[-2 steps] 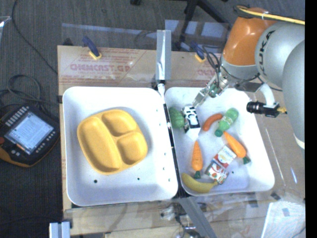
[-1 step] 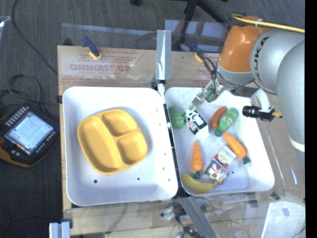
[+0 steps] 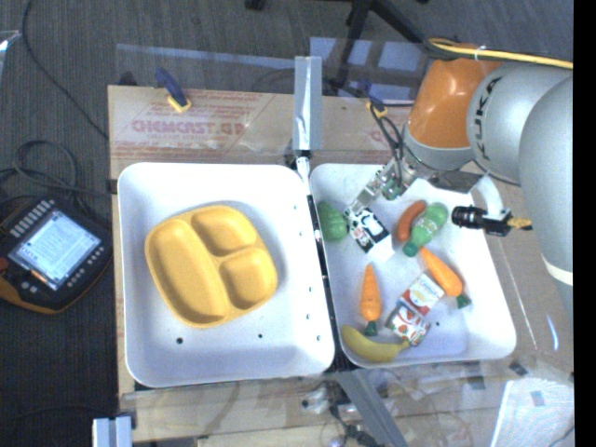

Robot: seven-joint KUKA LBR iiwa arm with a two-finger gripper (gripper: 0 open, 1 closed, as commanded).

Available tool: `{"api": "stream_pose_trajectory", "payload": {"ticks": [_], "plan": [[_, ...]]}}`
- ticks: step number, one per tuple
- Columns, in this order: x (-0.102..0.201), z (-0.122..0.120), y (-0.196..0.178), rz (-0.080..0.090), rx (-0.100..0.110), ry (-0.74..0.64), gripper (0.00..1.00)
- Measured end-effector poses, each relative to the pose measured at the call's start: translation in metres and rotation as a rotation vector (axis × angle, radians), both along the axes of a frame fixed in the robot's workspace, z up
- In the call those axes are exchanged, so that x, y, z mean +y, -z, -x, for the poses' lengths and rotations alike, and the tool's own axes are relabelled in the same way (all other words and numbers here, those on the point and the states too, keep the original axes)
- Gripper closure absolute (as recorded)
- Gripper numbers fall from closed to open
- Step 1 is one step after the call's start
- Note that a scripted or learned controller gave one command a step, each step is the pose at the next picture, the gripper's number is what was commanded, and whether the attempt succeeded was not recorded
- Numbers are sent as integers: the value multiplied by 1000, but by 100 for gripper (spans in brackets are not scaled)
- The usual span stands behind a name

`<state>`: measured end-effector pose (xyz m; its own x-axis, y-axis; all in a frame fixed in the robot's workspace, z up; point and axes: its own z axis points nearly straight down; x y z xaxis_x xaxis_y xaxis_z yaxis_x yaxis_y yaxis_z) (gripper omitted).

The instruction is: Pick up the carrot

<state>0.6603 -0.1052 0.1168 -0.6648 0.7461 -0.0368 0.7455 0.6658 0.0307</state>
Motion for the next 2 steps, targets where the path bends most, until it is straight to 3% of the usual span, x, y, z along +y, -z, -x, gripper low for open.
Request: {"api": "stream_pose_trajectory", "payload": {"ticks": [2], "plan": [[3,-17,1,44,-11,-749,100]]}}
